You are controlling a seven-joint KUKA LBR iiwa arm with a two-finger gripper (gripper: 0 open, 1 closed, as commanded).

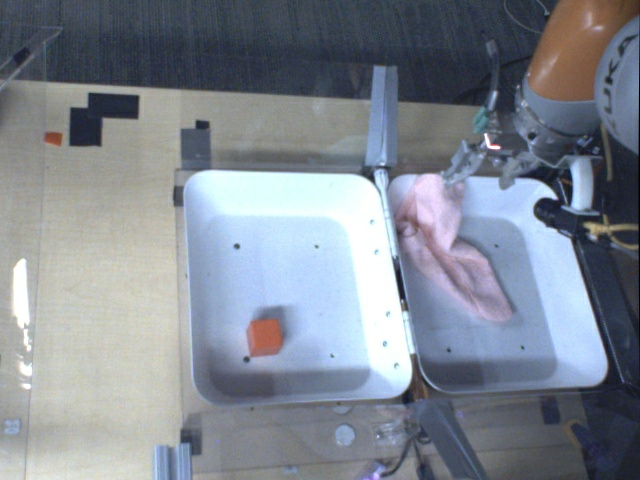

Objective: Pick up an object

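A pink cloth [455, 253] lies crumpled in the right bin [560, 368], running from the bin's back left corner toward its middle. An orange-red cube [265, 336] sits in the left bin [215, 268], near the front left. My gripper [484, 168] hangs over the back edge of the right bin, open. Its left finger [458, 166] is right at the cloth's upper end, and nothing sits between the two fingers.
A metal divider post [380, 118] stands between the bins at the back. Black blocks [95, 116] and a small orange piece [53, 139] lie on the bench at the far left. Cables and a black fitting [565, 213] sit at the right bin's right side.
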